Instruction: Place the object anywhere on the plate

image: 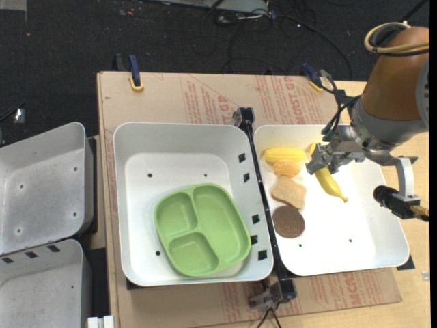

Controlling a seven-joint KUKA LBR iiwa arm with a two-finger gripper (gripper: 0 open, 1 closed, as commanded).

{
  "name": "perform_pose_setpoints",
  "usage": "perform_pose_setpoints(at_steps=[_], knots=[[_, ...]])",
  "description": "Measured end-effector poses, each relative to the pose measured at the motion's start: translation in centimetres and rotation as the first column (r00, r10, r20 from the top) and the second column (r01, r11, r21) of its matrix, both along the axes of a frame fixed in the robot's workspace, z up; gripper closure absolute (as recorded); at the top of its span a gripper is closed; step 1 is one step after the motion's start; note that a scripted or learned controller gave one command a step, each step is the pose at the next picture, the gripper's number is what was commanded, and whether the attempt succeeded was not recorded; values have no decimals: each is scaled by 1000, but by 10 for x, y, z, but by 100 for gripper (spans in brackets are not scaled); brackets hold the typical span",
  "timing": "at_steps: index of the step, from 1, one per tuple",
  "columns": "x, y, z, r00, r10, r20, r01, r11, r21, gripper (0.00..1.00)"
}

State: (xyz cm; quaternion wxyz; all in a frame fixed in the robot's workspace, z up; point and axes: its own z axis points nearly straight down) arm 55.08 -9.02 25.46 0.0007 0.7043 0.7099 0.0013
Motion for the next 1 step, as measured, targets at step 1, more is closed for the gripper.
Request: perform_pose_setpoints(at_steps=[1], knots=[[23, 47, 5, 1000, 0, 0, 0, 1000, 0, 100]])
